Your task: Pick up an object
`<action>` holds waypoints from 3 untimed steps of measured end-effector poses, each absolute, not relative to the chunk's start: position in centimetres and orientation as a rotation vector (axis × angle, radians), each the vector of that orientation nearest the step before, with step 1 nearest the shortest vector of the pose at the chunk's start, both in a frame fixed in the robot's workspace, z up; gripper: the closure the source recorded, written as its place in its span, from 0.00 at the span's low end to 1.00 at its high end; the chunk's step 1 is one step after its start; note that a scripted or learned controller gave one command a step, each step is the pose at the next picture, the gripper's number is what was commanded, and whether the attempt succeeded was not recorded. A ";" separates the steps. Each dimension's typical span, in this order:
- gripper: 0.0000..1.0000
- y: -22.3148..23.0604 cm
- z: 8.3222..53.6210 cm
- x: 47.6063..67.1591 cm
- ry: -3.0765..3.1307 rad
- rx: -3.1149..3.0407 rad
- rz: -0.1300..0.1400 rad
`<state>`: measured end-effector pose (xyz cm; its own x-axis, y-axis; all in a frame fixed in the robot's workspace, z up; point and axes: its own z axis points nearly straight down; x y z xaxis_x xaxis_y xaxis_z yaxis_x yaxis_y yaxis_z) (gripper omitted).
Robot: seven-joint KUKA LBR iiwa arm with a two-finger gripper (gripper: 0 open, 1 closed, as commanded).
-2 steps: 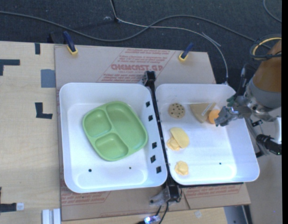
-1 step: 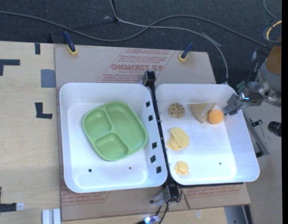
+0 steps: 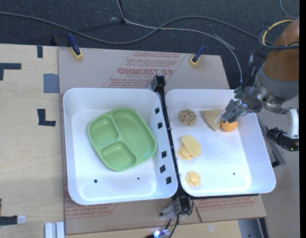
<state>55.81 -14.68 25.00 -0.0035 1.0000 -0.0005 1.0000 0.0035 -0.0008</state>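
Two close neighbours are being crowded: the orange piece point(image 3: 229, 126) and tan wedge point(image 3: 211, 118) in the right bin point(image 3: 252, 182). Gripper point(image 3: 227, 115) spread cannot be told; a glancing miss is being risked.

The arm point(image 3: 276, 68) (grey, orange-banded) reaches leftward, tool point(image 3: 231, 112) angled down.

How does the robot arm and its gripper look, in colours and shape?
The arm is rounded and grey, with an orange band above the wrist. Thin cables loop beside the band. The gripper is a small, dark grey metal piece at the arm's end.
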 end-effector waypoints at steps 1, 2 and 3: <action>1.00 -9.4 25.5 56.0 -2.227 -2.215 0.000; 1.00 -4.8 24.5 56.6 -2.224 -2.218 0.003; 1.00 0.1 22.9 55.8 -2.225 -2.215 0.003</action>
<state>55.76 0.15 22.88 -0.0045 1.0000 0.0001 1.0000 0.0045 -0.0030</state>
